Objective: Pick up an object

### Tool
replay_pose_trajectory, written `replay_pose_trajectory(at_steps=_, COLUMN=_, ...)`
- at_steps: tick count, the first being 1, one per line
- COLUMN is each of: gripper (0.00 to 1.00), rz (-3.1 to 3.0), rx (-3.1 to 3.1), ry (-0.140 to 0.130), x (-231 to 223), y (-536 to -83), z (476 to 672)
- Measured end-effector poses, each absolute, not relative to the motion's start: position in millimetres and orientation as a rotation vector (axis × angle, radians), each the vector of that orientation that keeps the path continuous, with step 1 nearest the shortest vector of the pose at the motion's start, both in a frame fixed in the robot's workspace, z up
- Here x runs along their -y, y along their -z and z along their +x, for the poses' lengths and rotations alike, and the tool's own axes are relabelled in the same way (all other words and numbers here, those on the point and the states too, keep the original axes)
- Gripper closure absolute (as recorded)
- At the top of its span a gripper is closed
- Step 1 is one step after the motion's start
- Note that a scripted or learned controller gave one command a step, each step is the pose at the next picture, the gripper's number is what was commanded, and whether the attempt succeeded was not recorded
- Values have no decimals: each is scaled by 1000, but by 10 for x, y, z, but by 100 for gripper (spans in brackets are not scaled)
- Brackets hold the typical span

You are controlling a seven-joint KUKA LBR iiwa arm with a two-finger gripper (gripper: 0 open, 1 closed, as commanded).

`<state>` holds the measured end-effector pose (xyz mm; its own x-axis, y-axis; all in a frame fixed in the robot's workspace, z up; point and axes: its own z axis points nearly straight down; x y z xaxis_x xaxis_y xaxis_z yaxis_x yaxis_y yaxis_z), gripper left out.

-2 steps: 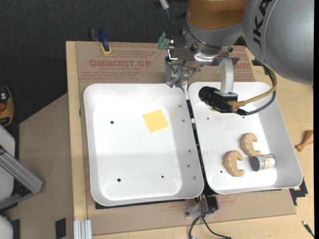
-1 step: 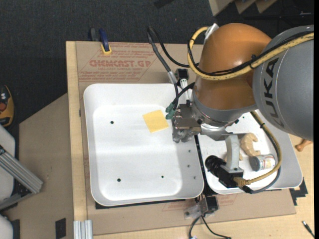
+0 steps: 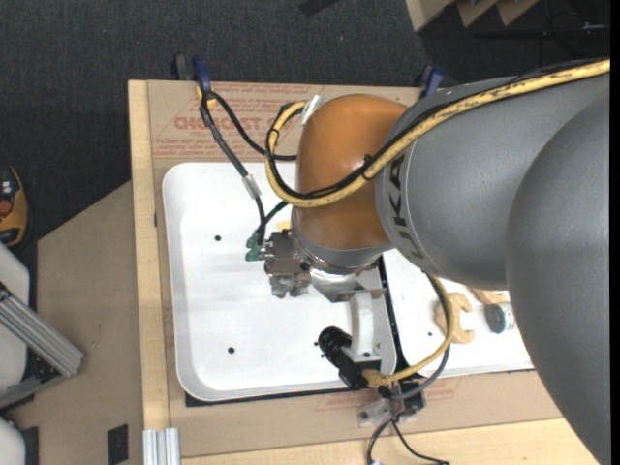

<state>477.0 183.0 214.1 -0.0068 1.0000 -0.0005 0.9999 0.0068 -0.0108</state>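
From the camera view, the arm (image 3: 465,163) hides much of both bins; the gripper (image 3: 285,277) hangs over the left bin (image 3: 203,289) (claw state: cannot tell). A tan object (image 3: 459,320) peeks out in the right bin (image 3: 475,356).

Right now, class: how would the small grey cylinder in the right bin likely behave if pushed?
The small grey cylinder looks round and rests on the smooth white floor of the right bin, so it may roll. Its metallic look suggests it is stiff and perhaps heavy for its size.
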Motion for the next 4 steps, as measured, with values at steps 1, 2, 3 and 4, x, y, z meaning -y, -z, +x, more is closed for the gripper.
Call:
replay_pose_trajectory(at_steps=1, gripper=100, rz=-2221, rx=2230, ry=18, x=-2271, y=-2776, z=5590)
replay_pose_trajectory(at_steps=2, gripper=100, rz=-2221, rx=2215, ry=-10, x=-1934, y=-2789, z=4788)
replay_pose_trajectory(at_steps=3, gripper=100, rz=-2218, rx=2227, ry=9, x=-2262, y=-3309, z=4792)
replay_pose_trajectory(at_steps=4, gripper=100, rz=-2227, rx=2219, ry=1, x=-2234, y=-2943, z=5541)
